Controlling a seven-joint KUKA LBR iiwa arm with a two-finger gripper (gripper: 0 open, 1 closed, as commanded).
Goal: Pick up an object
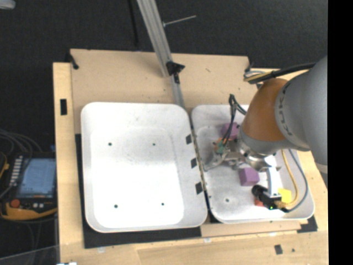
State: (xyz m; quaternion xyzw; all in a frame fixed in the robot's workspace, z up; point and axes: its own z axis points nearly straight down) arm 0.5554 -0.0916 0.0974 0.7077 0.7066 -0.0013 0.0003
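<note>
Purple block [249,175] lies on the floor of the right bin [237,211], about mid-bin, just beside the wrist. A second purple block [229,130] sits toward the bin's far wall, partly covered by the arm [276,115]. Gripper [218,154] is low near the bin's left wall, between the two blocks. Open or closed: cannot tell, since the wrist blocks the view. Nothing is seen held.

Judgement: pick not done; grasp and lift both remain.

Room: the gripper is close to the left wall, so there is little margin that side. The floor toward the bin's near wall is bare and gives more space. Left bin [138,164], beside the right bin, shows bare floor.
</note>
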